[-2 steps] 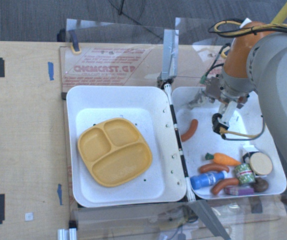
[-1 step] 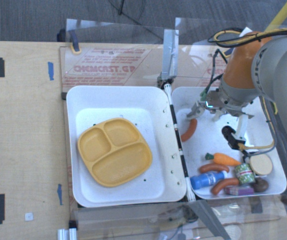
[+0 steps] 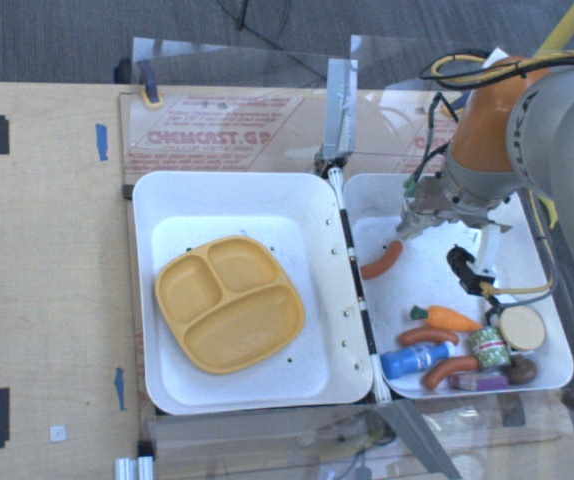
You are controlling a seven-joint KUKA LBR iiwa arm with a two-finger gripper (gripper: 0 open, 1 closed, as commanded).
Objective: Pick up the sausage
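An orange-red sausage (image 3: 382, 260) lies on its own near the left wall of the right bin (image 3: 437, 193), slanting up to the right. My gripper (image 3: 407, 224) hangs just above and to the right of its upper end, close to it. Nothing shows as held in the gripper. Two more sausages (image 3: 427, 336) (image 3: 449, 371) lie among the pile at the front of the same bin.
The front right of the right bin holds a carrot (image 3: 450, 318), a blue bottle (image 3: 412, 360), a green can (image 3: 487, 346), a round bun (image 3: 522, 328) and a purple item (image 3: 482, 380). A yellow divided plate (image 3: 229, 303) sits in the left bin (image 3: 167, 208).
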